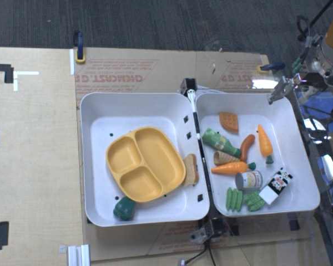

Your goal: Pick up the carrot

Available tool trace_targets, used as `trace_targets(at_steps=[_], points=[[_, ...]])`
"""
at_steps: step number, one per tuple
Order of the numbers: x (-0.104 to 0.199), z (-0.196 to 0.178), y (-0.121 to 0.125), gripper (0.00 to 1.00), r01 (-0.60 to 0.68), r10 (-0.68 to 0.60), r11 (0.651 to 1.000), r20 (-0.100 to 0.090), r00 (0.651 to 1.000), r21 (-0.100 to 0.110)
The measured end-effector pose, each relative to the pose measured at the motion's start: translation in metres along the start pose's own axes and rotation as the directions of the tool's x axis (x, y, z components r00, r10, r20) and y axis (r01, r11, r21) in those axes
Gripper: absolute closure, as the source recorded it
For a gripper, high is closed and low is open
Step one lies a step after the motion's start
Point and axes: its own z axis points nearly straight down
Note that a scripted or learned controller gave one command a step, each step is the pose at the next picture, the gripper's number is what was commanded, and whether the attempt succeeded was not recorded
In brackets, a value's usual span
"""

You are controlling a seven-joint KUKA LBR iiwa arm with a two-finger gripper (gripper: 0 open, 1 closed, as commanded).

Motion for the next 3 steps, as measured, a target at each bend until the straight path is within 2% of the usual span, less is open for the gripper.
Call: trace_targets(at_steps=[1, 2, 3], points=[[-0.033, 0.169, -0.010, 0.00, 0.105, -0.105, 0.994, -0.006, 0.994, -0.006], [-0.035, 0.159, -0.009, 1.00, 0.104, -0.104, 0.995, -0.002, 0.995, -0.007], [0.041, 0.100, -0.022, 1.00, -0.014, 0.014, 1.000, -0.001, 1.000, -0.002]])
